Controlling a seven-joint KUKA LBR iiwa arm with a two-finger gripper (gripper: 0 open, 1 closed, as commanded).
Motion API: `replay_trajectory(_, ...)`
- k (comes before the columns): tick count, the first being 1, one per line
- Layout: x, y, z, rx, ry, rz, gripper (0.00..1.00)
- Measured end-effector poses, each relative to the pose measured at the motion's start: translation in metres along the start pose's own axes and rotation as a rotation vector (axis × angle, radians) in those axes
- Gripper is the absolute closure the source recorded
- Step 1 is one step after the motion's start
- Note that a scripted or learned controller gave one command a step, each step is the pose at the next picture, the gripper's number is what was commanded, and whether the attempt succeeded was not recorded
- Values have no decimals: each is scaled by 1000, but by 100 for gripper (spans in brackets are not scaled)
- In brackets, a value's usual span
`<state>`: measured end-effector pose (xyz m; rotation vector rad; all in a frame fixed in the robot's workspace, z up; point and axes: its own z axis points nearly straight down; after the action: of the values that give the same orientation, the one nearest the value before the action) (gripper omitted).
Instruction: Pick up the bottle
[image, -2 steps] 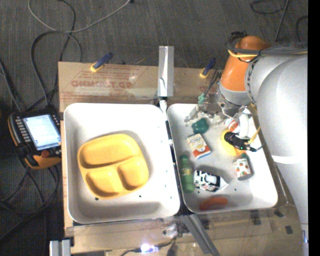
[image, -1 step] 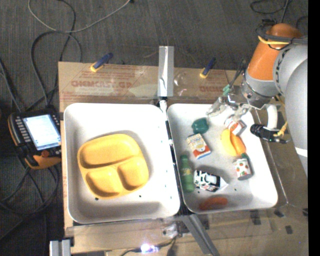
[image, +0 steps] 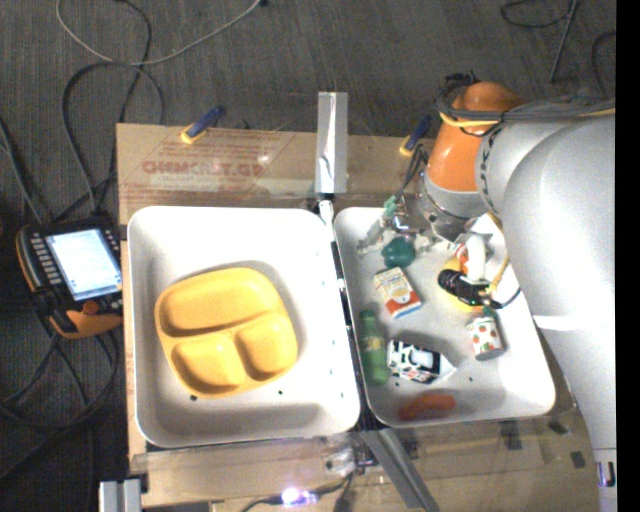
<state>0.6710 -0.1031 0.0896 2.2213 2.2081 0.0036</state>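
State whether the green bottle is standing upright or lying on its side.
Lying on its side: the green bottle shows its full length flat on the right bin's floor, along its left wall.

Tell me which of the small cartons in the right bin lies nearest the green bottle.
The black-and-white carton, lying just to the right of the green bottle and almost touching it. The orange-and-white carton sits farther up the bin, and the small carton lies near the right wall.

Arm (image: 560, 230) bent low — pincer (image: 398, 222) downward
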Motion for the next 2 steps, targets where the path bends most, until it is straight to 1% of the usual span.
replay_trajectory(1,-1,1,-11,-1,-3,-1,100)
replay_trajectory(2,75,-13,-95,9,3,-112,100)
